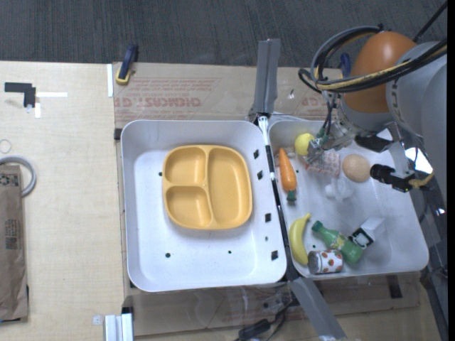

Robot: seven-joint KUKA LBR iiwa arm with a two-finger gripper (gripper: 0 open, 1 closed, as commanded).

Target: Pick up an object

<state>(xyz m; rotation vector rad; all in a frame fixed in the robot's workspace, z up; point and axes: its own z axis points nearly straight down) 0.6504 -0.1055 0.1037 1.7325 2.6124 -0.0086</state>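
The right bin point(395, 222) holds several small objects. A yellow lemon point(303, 143) lies at its far left, with an orange carrot point(286, 170) just in front of it. A clear, red-speckled plastic piece point(323, 163) and a tan egg-shaped object point(356, 168) sit near the middle. Toward the front lie a banana point(299, 239), a green bottle point(340, 239) and a small can point(325, 261). My gripper point(322, 145) hangs low over the bin's back left, right beside the lemon and above the clear plastic piece. Nothing can be seen held in it.
The left bin point(135, 212) holds a yellow divided plate point(207, 187). A small black-and-white item point(364, 236) lies right of the bottle. The arm's orange band point(377, 69) and cables loom over the right bin's back right corner. A brown bag point(11, 240) lies on the bench, far left.
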